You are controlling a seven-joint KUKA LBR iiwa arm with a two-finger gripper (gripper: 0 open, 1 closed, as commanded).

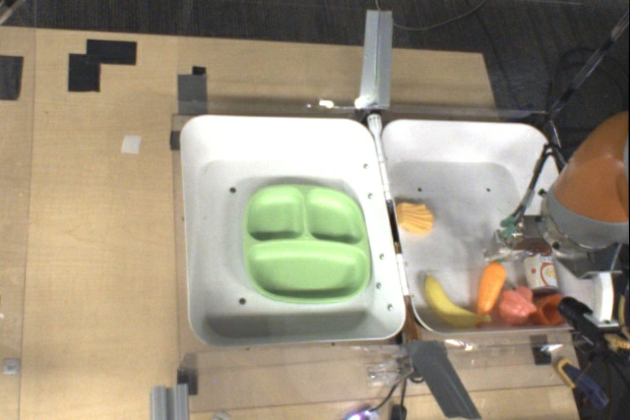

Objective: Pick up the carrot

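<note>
1. I locate the carrot (490, 287) in the right bin (448, 152), in its near right corner. It stands roughly on end along the near-far line, thick end near, thin end far.

2. I note its neighbours. The banana (449, 302) lies just to its left, with its tip touching or almost touching the carrot's near end. A pink item (514, 306) sits just to the right, and a red-orange item (547, 310) lies beyond that. A yellow corn-like piece (414, 217) sits well apart, at the bin's left wall.

3. I place the arm (591, 197) at the right edge, above the bin's right side. The wrist hangs just right of and beyond the carrot's far tip. I cannot tell whether the jaws are apart or together; the wrist body hides them.

4. I judge the step in hand to be the approach. Nothing shows the carrot gripped.

5. I would centre the tool over the carrot's mid-length and turn the wrist so the jaws close across its narrow width, left to right.

6. I would descend vertically. The gaps on each side are tight, so one finger may land on the banana or the pink item.

7. I would lift straight up and check that the carrot rises alone.

8. The green tray (305, 241) in the left bin (226, 162) plays no part here.
</note>
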